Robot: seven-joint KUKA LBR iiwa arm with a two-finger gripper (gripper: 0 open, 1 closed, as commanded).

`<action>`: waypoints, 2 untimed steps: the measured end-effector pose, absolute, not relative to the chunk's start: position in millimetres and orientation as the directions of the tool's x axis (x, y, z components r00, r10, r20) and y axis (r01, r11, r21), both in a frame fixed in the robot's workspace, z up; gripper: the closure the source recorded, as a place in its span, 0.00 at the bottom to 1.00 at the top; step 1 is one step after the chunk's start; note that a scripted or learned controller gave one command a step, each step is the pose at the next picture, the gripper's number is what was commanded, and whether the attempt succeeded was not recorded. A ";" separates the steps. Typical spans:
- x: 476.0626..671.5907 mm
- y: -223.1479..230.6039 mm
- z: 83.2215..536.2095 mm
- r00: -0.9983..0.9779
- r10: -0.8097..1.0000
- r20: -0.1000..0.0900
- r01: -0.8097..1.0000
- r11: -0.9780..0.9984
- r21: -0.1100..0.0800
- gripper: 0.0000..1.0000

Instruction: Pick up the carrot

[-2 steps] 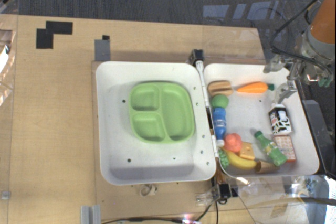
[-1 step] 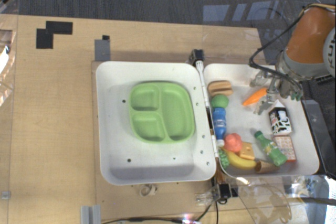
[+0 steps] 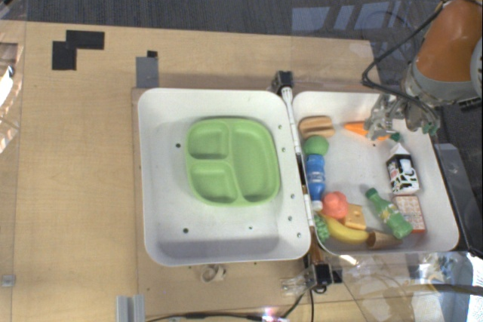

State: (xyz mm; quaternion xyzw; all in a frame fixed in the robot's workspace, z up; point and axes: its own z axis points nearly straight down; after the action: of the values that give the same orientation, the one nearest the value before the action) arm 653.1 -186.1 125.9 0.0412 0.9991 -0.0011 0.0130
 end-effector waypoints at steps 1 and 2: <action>544.1 -157.1 91.0 -0.993 -0.118 -0.017 -0.118 0.993 -0.004 1.00; 545.0 -157.1 90.6 -0.993 -0.120 -0.020 -0.120 0.993 -0.005 0.00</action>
State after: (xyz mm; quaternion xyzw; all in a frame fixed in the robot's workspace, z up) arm 545.0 -157.1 90.6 -0.0602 0.9981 -0.0018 0.0102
